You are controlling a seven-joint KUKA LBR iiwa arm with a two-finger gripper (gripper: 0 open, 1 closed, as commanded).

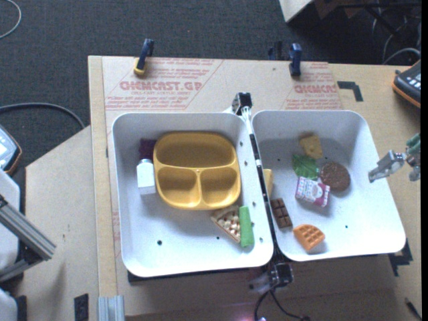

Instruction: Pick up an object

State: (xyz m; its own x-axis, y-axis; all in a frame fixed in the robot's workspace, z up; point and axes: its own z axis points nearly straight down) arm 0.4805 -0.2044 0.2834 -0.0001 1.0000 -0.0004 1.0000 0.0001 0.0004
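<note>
Hovering at the right bin's (374, 179) edge, the fingers (388, 164) look unreadable; a pink-and-white carton (312, 192) lies inside.

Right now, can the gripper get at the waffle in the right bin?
Probably yes. The gripper sits at the right bin's right edge, and the waffle lies alone on the bin floor with nothing on top of it or in between.

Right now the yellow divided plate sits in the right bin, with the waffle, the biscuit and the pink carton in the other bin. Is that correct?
Not quite. The camera view shows the yellow divided plate in the left bin, not the right one. The waffle, the biscuit and the pink carton do lie in the other bin, the right bin.
</note>
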